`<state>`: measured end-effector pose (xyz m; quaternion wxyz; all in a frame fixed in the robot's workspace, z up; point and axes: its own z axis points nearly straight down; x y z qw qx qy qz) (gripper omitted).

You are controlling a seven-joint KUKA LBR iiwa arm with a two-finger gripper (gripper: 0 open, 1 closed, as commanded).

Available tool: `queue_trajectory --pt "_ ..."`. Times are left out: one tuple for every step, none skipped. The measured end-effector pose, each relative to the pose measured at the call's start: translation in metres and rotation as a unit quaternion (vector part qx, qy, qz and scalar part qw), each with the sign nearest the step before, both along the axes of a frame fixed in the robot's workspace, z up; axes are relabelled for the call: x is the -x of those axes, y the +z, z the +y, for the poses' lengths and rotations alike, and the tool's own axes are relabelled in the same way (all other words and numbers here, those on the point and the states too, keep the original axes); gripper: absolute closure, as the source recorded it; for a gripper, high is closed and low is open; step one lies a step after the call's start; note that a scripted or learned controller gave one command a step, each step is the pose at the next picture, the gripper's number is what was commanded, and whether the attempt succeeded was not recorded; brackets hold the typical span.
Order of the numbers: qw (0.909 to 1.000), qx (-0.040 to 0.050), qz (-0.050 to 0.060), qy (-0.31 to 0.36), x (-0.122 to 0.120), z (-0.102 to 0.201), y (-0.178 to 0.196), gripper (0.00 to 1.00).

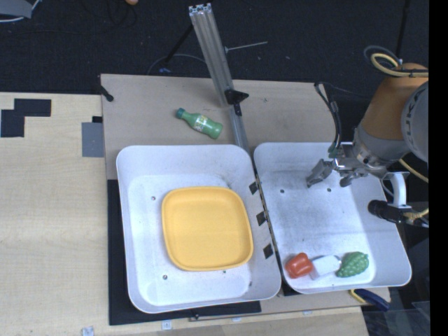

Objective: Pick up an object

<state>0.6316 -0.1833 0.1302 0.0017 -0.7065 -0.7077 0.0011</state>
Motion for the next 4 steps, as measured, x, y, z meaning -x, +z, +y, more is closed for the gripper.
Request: queue_trajectory --pt "1.0000 0.0002 -0.001 0.000 0.000 0.001 -0.041 0.00" --pt "1.0000 0.0005 -0.002 0.000 0.000 0.001 -0.029 1.00" --pt "1.0000 0.0009 -0.004 -0.001 -0.005 -0.006 0.017 1.00" --pt "1.0000 0.0008 -0.004 -0.001 -0.003 0.002 0.065 1.00"
